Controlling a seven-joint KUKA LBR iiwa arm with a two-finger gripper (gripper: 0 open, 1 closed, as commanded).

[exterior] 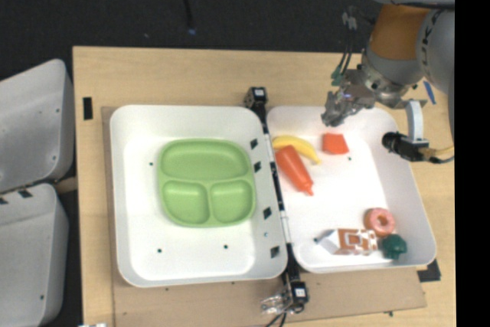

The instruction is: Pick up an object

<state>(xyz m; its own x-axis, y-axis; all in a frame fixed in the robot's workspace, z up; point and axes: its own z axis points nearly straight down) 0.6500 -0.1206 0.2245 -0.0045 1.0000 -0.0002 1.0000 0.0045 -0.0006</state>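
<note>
From the camera above the surface (92, 80), my gripper (335, 116) hangs over the far end of the right bin (398, 188), near its back rim, with my grey wrist and orange band rising behind it toward the right. I cannot tell how far it is parted from this angle, and nothing shows in its grip. Just below the gripper, a little to its near side, lies a small orange block (334, 143), close but apart from it. To the left of that block lies a yellow banana (297, 147), and touching the banana on its near side is an orange carrot (295, 169), slanted along the bin's left wall. Well away from my gripper, at the near right corner of the same bin, sit a pink doughnut (379, 221), a dark green ball (394, 246) just beside it, and a white and brown carton (348, 241) lying flat. Far off to my gripper's left, the left bin (134, 241) holds a green divided plate (206, 181).
</note>
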